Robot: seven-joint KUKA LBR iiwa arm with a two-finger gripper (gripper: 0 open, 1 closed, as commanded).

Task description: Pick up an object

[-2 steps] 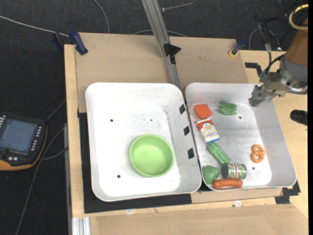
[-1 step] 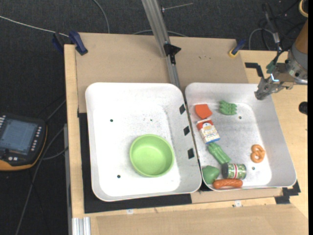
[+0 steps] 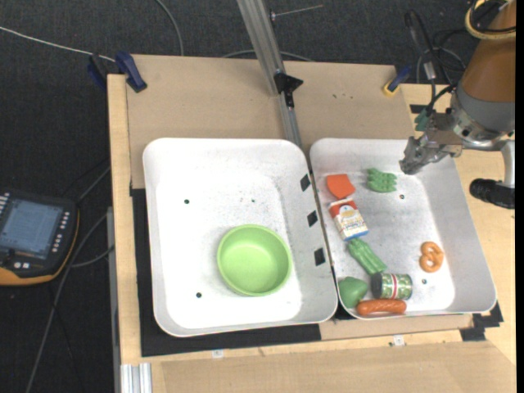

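Note:
My gripper (image 3: pixel 412 161) hangs over the far right part of the right bin (image 3: pixel 458 219), just right of a small green leafy toy (image 3: pixel 381 180). Nothing shows between its fingers. Further in the right bin lie an orange block (image 3: pixel 341 186), a small white carton with a red and blue label (image 3: pixel 350 220), a green pickle-like toy (image 3: pixel 367 257), a green and red can (image 3: pixel 394 286), a green rounded piece (image 3: pixel 353 290), a red sausage (image 3: pixel 381 307) and an orange pretzel (image 3: pixel 431 256).
The left bin (image 3: pixel 188 178) holds a light green bowl (image 3: pixel 254 259). A grey metal pole (image 3: pixel 266 39) slants down to the gap between the bins. A handheld pendant (image 3: pixel 31 234) lies on the floor at the left.

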